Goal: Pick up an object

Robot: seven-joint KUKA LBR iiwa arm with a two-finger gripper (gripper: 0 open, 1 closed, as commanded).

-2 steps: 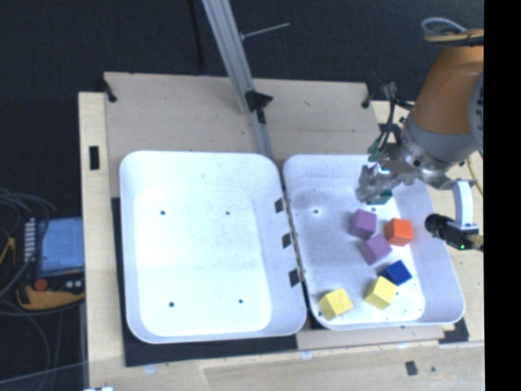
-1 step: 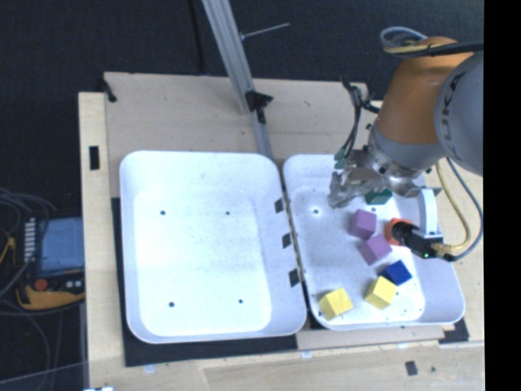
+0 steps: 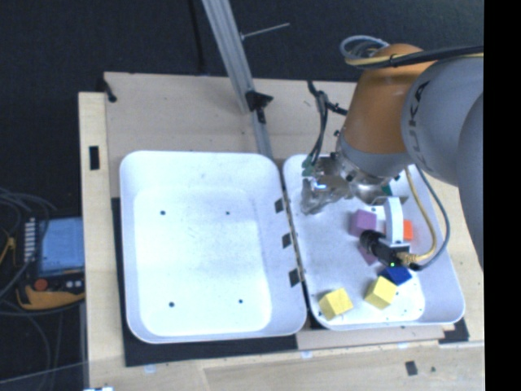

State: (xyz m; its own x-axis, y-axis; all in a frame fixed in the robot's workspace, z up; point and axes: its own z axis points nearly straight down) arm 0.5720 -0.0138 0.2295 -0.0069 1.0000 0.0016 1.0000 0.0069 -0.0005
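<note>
Here the arm (image 3: 383, 116) bends down over the right bin (image 3: 330, 247), end effector (image 3: 316, 194) near its left wall, grip indiscernible.

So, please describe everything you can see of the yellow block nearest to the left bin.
The yellow block is small, cube-like, plain matte yellow, perhaps foam. It rests flat but turned askew on the floor of the right bin, near its lower left corner. It touches only the bin; the other yellow block lies apart, to its right.
</note>
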